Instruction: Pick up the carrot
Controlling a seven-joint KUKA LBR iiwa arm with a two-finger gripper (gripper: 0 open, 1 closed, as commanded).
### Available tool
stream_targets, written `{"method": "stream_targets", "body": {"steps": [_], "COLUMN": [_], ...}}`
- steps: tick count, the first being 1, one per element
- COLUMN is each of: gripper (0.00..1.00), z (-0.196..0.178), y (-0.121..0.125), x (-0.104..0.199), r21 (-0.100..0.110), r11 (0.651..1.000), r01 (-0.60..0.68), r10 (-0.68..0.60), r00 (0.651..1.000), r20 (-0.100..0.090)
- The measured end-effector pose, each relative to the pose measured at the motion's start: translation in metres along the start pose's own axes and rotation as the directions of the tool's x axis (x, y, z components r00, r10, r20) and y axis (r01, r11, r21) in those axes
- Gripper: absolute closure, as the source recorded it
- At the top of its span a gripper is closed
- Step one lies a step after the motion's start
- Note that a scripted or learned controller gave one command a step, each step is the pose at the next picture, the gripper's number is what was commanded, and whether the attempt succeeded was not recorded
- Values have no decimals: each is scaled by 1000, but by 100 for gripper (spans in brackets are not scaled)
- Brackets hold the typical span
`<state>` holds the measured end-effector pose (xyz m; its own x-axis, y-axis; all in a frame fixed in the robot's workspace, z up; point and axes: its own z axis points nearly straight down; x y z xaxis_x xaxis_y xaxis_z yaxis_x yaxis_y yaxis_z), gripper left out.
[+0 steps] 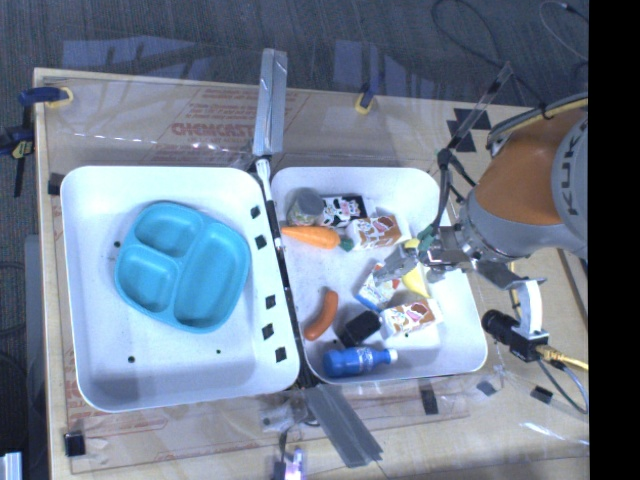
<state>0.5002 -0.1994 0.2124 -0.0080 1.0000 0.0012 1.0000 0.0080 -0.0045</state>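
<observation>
carrot (311, 237) well left of hand (408, 265)

Two bins (90, 298) — one carrot (311, 236) — one plate (182, 265)

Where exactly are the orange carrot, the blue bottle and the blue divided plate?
Orange carrot (311, 237), camera view, middle of its body.
Blue bottle (352, 361), camera view, middle of its side.
Blue divided plate (183, 265), camera view, central ridge between compartments.

The wooden desk (400, 128) is filling most of the frame, carrying two white bins: the left bin (90, 268) is sitting mid-left, the right bin (460, 343) touching it at centre-right.
</observation>
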Motion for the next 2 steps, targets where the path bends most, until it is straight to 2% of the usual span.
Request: {"method": "stream_targets", "body": {"steps": [1, 2], "gripper": [0, 0], "z": [41, 122], "y": [53, 92], "x": [89, 71], "r21": [1, 0], "r11": [1000, 994], "r01": [-31, -106], "r10": [31, 106], "r00": [1000, 994], "r20": [1, 1]}}
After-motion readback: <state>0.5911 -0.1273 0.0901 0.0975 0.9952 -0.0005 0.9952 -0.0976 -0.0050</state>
